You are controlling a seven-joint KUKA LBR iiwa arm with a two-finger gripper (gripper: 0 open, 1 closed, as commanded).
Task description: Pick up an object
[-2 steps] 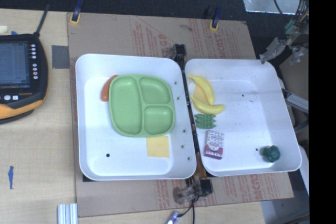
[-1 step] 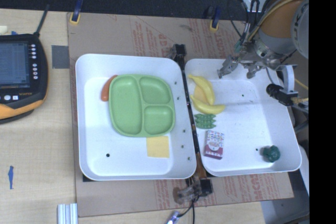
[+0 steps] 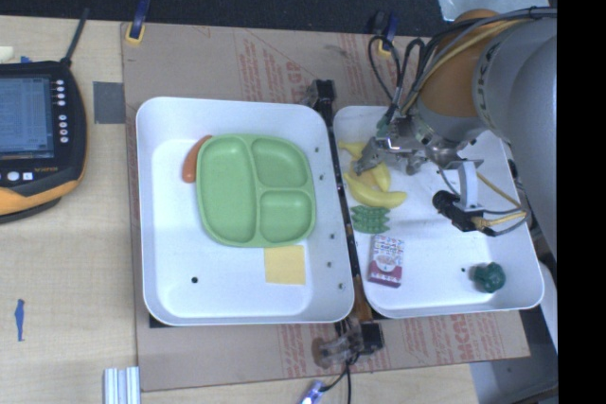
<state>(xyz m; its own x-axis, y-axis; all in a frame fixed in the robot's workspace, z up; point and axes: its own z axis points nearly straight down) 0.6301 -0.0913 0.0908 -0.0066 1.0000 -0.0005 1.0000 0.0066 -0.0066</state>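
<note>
From above, the worktop (image 3: 85, 298) carries two white bins side by side. The left bin (image 3: 166, 279) holds a green divided plate (image 3: 256, 191), an orange item (image 3: 192, 160) tucked at the plate's upper-left edge, and a yellow square (image 3: 286, 265) just below the plate. The right bin (image 3: 431, 293) holds a banana (image 3: 377, 194) near its upper-left corner, a green leafy piece (image 3: 369, 219) just below the banana, a small red-and-white packet (image 3: 386, 260) lower down, and a dark green lump (image 3: 490, 276) toward the lower right.

The arm (image 3: 502, 80) comes in from the right, and its end effector (image 3: 390, 147) hangs low over the banana's upper end. Whether it grips anything cannot be told. A teach pendant (image 3: 33, 132) lies at the worktop's left edge.
</note>
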